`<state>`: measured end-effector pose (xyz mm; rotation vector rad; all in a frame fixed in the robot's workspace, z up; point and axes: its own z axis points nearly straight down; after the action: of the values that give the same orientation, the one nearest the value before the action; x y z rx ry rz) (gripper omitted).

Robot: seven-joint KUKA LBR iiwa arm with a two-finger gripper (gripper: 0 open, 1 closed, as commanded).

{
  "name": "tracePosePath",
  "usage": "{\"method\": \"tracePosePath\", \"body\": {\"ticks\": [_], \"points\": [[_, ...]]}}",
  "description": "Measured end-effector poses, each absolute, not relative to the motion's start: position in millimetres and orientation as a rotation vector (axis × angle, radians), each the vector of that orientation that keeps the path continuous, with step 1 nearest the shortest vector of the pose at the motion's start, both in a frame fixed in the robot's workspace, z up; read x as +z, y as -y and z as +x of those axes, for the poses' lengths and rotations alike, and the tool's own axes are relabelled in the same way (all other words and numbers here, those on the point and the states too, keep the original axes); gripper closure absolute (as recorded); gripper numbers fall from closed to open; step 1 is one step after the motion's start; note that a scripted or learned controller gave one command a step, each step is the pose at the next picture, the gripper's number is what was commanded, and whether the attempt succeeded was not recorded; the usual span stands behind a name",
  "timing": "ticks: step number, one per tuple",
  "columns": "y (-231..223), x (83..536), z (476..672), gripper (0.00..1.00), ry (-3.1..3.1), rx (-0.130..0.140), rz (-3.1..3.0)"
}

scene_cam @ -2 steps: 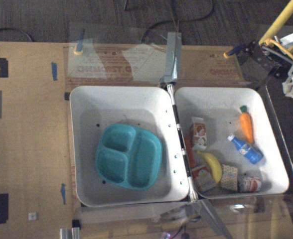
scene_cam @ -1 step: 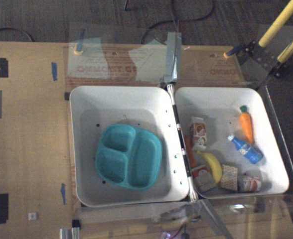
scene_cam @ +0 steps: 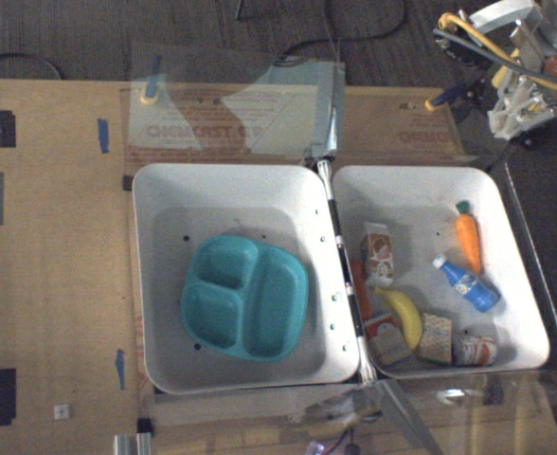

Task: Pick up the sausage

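Reddish sausage lies tight against the left wall of the right bin, banana and snack packet just beside. Risk: wall blocks the grasp, or a neighbour gets grabbed. Hand hangs beyond the bin's far corner; spread or pressed together, cannot tell.

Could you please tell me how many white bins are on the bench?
2. The left bin holds a teal divided plate; the right bin beside it holds the small food items, including a banana and a carrot.
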<state>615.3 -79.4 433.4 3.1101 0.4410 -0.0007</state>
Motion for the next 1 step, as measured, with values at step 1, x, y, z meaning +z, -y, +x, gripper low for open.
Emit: {"method": "tracePosePath", "body": {"ticks": [1], "points": [[83.5,442.6,616.2,1.00,-0.428,-0.001,3.111]]}}
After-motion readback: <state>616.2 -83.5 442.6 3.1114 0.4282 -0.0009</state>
